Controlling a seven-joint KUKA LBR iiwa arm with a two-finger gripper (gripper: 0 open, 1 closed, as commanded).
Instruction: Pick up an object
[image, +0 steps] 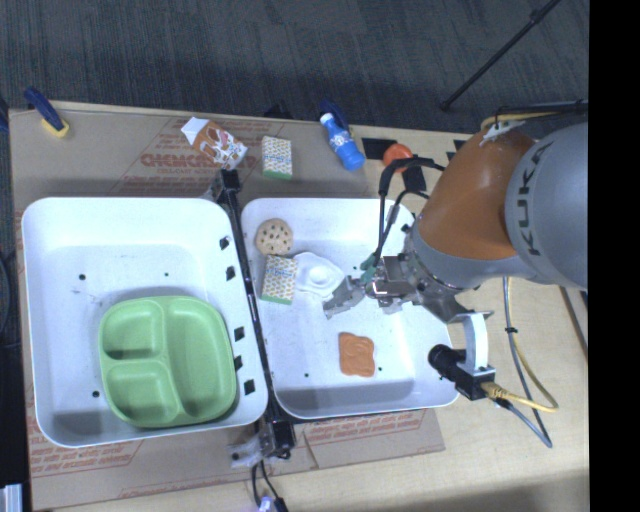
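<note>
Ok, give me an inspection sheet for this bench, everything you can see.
Surface: cardboard-covered bench bearing left bin and right bin.
Job's things: cookie, green-white packet, white cup, orange piece in right bin.
Clutter: green tray in left bin; blue bottle, snack packet, wrapper behind bins.
Gripper: gripper low over right bin, beside cup.
Cables: yellow cable at right.
Surroundings: dark carpet.

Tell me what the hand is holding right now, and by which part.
Cannot be told. The hand hovers low in the right bin, beside the white cup, above the orange piece; no object is seen between its fingers.
</note>
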